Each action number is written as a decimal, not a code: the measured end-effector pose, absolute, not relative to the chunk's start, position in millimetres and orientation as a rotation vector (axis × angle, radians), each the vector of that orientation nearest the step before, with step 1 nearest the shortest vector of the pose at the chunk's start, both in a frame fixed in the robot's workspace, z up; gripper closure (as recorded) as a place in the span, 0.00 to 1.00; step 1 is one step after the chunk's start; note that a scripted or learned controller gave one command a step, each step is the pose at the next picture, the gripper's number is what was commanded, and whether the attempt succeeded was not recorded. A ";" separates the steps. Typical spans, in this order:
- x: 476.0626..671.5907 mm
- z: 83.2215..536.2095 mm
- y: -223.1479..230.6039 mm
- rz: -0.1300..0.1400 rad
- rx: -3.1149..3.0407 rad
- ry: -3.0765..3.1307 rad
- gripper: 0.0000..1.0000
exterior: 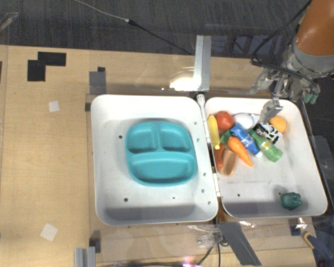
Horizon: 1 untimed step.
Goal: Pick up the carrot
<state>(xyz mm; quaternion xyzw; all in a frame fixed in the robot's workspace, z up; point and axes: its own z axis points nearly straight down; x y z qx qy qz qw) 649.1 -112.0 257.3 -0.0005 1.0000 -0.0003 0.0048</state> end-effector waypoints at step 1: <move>649.8 127.8 -97.1 -0.017 -0.638 3.039 0.00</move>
